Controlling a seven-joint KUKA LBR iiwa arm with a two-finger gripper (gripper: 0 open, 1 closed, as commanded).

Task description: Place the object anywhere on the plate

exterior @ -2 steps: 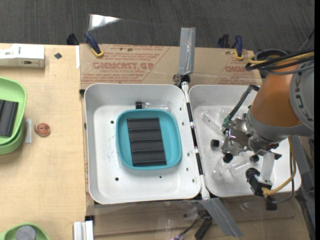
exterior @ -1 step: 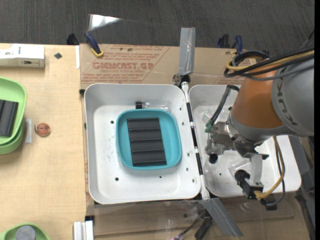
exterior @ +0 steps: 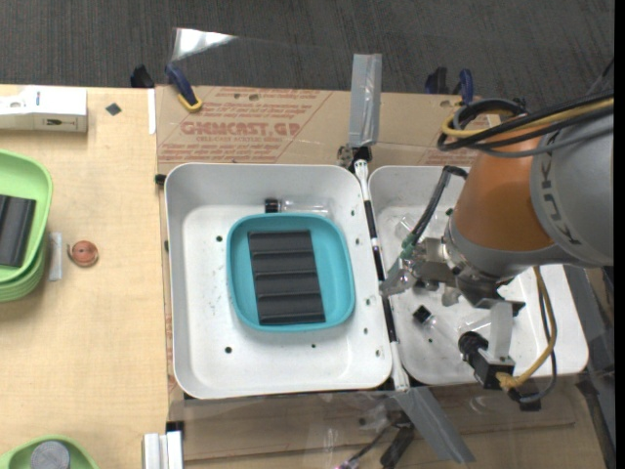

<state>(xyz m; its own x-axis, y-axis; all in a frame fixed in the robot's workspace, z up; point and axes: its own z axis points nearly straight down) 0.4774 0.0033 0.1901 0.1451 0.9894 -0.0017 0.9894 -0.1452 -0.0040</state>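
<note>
A teal square plate (exterior: pixel 337 291) lies in the middle of the left white bin (exterior: pixel 195 291). A dark ribbed rectangular object (exterior: pixel 286 277) rests flat on the plate, inside its rim. My gripper (exterior: pixel 408 270) hangs over the left part of the right bin (exterior: pixel 557 355), close to the wall between the two bins and apart from the plate. The grey and orange wrist covers much of that bin. A small black piece (exterior: pixel 422 314) lies on the right bin's floor just below the gripper.
A tiny dark item (exterior: pixel 272 205) sits at the left bin's far wall. On the wooden bench to the left stand a green tray (exterior: pixel 29 189) holding a dark block, a copper disc (exterior: pixel 84 253) and a white box (exterior: pixel 41 110). Cardboard (exterior: pixel 254 125) lies behind the bins.
</note>
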